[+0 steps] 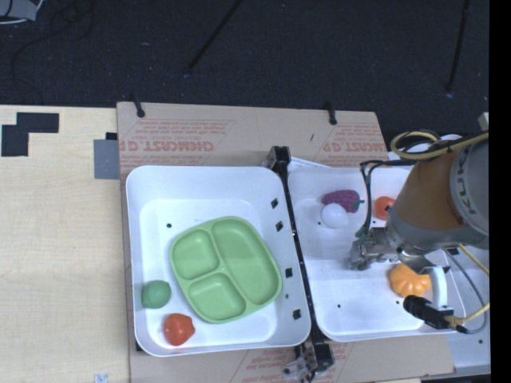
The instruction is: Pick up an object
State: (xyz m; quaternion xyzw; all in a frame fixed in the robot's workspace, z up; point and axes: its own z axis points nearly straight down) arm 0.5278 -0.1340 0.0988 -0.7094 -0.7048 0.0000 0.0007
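My gripper [362, 257] is low in the right bin [351, 313], near its middle, over bare white floor. A white ball [334, 215] lies up and to the left of it, touching a purple object [343, 199]. An orange-yellow object [407, 279] sits just right of the gripper, partly under the wrist. A red-orange object [384, 206] peeks out beside the arm's orange band. Nothing shows between the gripper's tips.
The left bin [152, 194] bears a green divided plate [224, 268], a green ball [156, 294] and a red object [178, 329] at its front left. A black divider [292, 254] runs between the bins. Cardboard lies under both.
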